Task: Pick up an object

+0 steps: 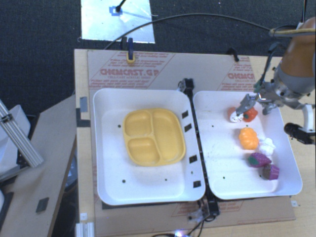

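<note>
The right white bin (217, 181) holds several small toys along its right side: a red-orange and white piece (243, 115) at the back, an orange piece (249, 138), a small white piece (267, 145), a magenta and green piece (258, 159) and a purple-brown piece (271, 172). My gripper (254, 102) hangs over the back right of this bin, right above the red-orange piece. Its fingers are spread, and one fingertip (244, 107) reaches down beside the red-orange piece. I see nothing held between them.
The left white bin (111, 181) holds a yellow sectioned plate (153, 136). A black hinge strip (193, 137) runs between the bins. A cable arcs over the bench's back, and a shiny metal sheet (117, 14) lies beyond it. The arm's grey body (298, 58) is at the right.
</note>
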`<state>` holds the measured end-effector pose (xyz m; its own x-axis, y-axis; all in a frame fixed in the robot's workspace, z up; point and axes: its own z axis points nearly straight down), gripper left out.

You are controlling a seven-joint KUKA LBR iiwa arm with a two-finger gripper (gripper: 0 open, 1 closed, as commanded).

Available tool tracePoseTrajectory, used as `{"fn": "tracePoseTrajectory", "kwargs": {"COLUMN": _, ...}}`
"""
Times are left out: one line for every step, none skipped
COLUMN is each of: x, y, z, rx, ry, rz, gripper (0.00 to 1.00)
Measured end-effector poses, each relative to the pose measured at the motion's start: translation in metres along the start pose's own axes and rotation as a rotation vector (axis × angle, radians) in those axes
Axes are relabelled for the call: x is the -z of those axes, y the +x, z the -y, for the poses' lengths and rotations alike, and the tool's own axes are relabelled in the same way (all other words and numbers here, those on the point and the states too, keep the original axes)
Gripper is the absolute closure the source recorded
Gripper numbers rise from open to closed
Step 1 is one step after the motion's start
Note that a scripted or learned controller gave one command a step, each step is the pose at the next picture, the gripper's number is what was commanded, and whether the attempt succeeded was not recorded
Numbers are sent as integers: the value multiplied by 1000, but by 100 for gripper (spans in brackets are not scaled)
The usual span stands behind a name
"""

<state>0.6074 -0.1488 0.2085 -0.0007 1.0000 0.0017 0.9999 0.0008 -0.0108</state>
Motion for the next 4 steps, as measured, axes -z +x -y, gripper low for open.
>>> {"fn": "tracePoseTrajectory", "kwargs": {"x": 7, "y": 0, "z": -3, "rx": 3, "ry": -12, "rz": 2, "gripper": 0}}
{"fn": "tracePoseTrajectory", "kwargs": {"x": -35, "y": 5, "z": -1, "rx": 2, "ry": -9, "rz": 1, "gripper": 0}}
{"fn": "tracePoseTrajectory", "kwargs": {"x": -80, "y": 13, "z": -3, "rx": 4, "ry": -9, "rz": 1, "gripper": 0}}
{"fn": "tracePoseTrajectory", "kwargs": {"x": -126, "y": 13, "z": -3, "rx": 2, "ry": -9, "rz": 1, "gripper": 0}}
